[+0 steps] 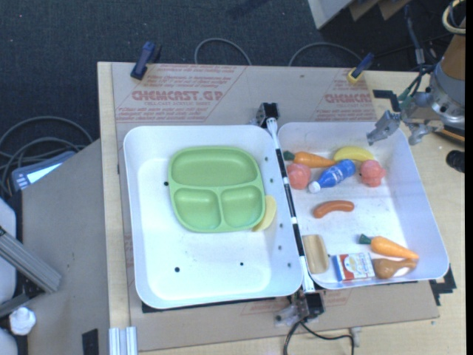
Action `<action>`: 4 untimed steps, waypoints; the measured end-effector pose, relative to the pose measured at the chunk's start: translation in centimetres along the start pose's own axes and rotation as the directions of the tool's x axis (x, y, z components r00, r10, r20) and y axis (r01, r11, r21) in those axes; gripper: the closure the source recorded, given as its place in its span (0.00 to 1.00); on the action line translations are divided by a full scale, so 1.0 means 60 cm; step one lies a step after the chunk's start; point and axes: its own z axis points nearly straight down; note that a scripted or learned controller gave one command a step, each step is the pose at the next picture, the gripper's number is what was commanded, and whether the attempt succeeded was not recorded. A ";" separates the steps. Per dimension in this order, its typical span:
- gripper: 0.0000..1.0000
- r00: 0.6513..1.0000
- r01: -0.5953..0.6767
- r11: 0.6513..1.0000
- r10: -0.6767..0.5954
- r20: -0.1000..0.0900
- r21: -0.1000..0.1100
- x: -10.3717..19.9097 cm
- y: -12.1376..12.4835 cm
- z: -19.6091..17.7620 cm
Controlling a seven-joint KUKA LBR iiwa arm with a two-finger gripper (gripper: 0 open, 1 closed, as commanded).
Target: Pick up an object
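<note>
Gripper (395, 124) sits over the far right corner of the right bin (425, 198), above its rim; can't tell how it's set from this angle, and nothing shows in it. So the pick isn't done, and the approach is barely begun.

Candidates all lie in the right bin: yellow banana (353, 154) nearest the gripper, just inside that same corner; blue bottle (334, 174) beside the banana toward the bin's middle; pink ball (372, 171) touching or just beside the banana; sausage (333, 208) alone mid-bin; carrot (390, 248) and small carton (351, 265) at the near edge.

Left of the right bin: green divided tray (216, 188).

My read: target choice, descent, close and lift are all left. Sausage looks least crowded.
</note>
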 end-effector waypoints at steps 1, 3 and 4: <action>0.00 1.000 0.001 1.000 -0.001 -0.001 0.002 0.013 0.028 0.205; 0.00 1.000 0.001 1.000 -0.001 -0.002 0.001 0.052 -0.044 0.204; 1.00 1.000 0.001 1.000 -0.001 0.003 -0.012 0.050 -0.038 0.179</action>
